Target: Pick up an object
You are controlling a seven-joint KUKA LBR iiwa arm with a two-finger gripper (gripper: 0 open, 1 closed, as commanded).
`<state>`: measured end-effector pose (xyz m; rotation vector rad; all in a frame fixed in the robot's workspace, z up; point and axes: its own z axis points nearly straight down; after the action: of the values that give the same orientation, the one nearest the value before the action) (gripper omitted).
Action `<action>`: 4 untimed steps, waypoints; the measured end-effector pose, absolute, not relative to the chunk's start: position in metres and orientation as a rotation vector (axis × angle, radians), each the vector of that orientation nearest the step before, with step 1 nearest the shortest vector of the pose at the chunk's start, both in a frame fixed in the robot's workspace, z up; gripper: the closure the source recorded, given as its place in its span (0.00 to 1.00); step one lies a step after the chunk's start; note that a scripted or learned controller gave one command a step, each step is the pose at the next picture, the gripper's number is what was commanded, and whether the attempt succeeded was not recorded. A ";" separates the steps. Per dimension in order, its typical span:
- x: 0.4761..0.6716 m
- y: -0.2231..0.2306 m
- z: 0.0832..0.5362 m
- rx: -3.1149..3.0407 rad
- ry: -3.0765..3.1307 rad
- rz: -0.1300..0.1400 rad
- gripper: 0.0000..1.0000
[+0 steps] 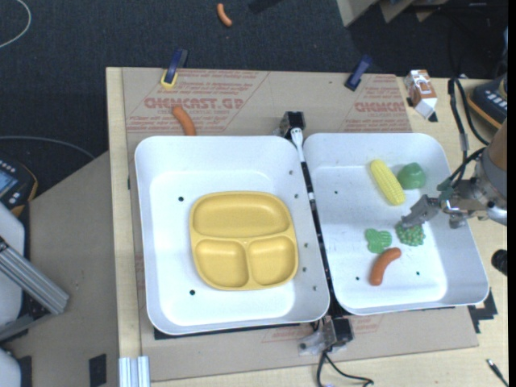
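Broccoli [411, 234] lies in the right bin [355, 293] under the tool [421, 214], reaching from the right; its grip cannot be told. Board reads "CHEMCAST GP" [193, 102].

Your arm [493, 180] enters as a pale grey, rounded body that narrows into a darker grey metal gripper [421, 214] with slim angular fingers, and black cables [461, 119] loop loosely beside its upper casing.
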<state>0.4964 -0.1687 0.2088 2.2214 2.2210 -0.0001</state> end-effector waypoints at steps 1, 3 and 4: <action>0.494 -0.174 0.164 2.227 2.226 -0.004 0.00; 0.484 -0.179 0.083 2.225 2.224 -0.002 0.00; 0.485 -0.179 0.095 2.223 2.219 0.001 1.00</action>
<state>0.4852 -0.1794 0.0949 2.2227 2.2195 0.0007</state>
